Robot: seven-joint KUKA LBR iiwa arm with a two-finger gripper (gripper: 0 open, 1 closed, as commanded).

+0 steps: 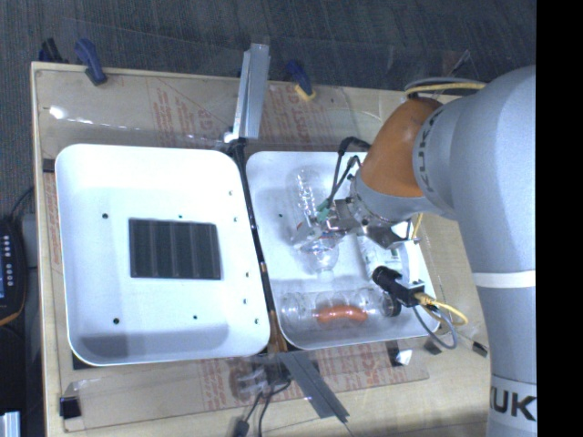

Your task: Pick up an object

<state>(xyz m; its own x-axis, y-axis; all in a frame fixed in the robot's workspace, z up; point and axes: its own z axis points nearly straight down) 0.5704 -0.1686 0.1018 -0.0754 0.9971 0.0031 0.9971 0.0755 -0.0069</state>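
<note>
1. Left white bin (91,244) has a dark ribbed panel (175,248) on its floor.
2. Right white bin (266,198) holds clear plastic objects (310,235); a clear bottle with an orange item inside (335,313) lies along its near edge.
3. The gripper (330,218) sits low over the clear pieces; its finger state cannot be told.
4. The grey arm (483,162) enters from the right.

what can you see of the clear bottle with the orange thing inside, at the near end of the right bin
The clear bottle lies on its side along the near wall of the right bin, running left to right. It looks like thin transparent plastic, with ribbed glints along its body. An orange piece shows through its middle. Its right end meets something dark that I cannot make out. The gripper is farther back, over other clear items, apart from this bottle.
</note>
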